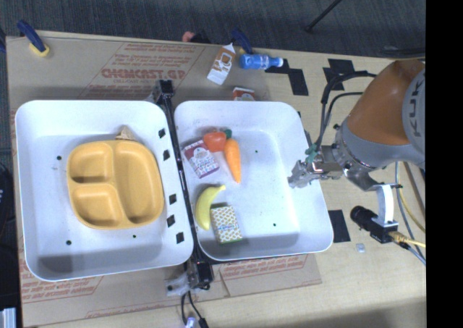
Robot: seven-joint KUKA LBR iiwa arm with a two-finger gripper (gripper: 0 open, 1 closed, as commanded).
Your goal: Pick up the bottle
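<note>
1. A yellow divided plate (114, 182) with three compartments lies in the left bin (36, 120), a little left of that bin's middle.
2. Black clips (166, 91) sit on the seam where the two white bins meet, at its far end.
3. In the right bin (278, 120), all in its left half, lie a small red-and-white packet (202, 158), a tomato (214, 140) and a carrot (233, 161); the tomato touches the carrot's top end and the packet lies just beside both.
4. Nearer the camera in the same bin, a banana (206, 204) curves beside a small green-and-yellow box (226, 224); the two touch or nearly touch.
5. Outside the bins, on the brown desk (145, 66) beyond the right bin's far rim, a small white-and-brown carton (221, 64) lies tilted, and a second small carton (244, 93) rests against that rim.
6. The bottle (257, 62), blue with a pale cap end pointing right, lies on its side on the desk just right of the tilted carton, well apart from the arm.
7. The end effector (302, 174) hangs over the right bin's right rim, with nothing visible in it; whether it is released or clenched cannot be told at this resolution.
8. The grey arm (383, 124) with its orange band fills the right side, above black tape marks on the desk.
</note>
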